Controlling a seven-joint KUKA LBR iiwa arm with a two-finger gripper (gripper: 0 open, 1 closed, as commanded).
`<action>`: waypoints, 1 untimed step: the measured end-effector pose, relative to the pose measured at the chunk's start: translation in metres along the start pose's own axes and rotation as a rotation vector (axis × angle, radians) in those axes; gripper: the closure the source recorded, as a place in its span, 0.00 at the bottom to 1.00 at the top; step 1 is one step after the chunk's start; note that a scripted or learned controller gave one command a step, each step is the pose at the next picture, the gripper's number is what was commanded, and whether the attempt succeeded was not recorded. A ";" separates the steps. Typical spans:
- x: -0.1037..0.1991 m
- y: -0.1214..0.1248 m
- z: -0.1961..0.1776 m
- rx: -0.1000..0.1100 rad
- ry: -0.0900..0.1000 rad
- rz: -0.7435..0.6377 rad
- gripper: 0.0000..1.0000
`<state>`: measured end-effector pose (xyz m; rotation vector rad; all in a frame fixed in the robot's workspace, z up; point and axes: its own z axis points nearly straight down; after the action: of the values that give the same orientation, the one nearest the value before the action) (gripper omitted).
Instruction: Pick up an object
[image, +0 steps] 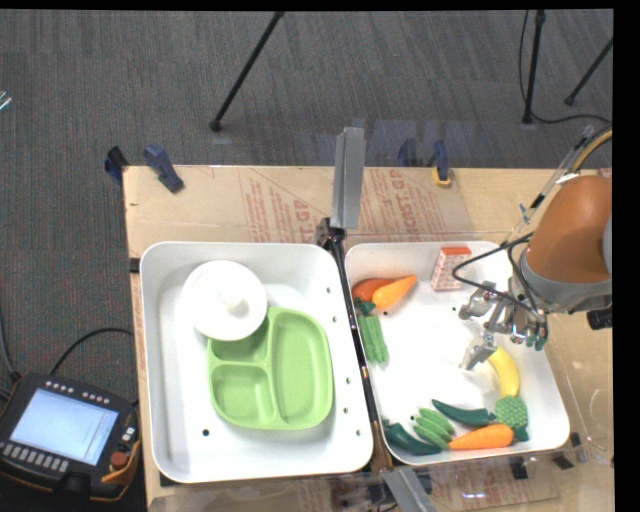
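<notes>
Camera view: claw above right bin

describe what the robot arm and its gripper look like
The arm shows a rounded orange band above the wrist, with grey housing at its edge. Thin dark cables loop around it. The gripper is a small metallic grey assembly with two pale fingers.

Robotics lab: tripod legs on carpet, teach pendant (screen lit), clamped bench.
</notes>
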<state>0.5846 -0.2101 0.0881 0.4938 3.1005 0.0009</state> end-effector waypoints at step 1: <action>-0.001 0.001 -0.011 -0.001 -0.004 -0.001 1.00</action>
<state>0.5861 -0.2093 0.0990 0.4912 3.0970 0.0021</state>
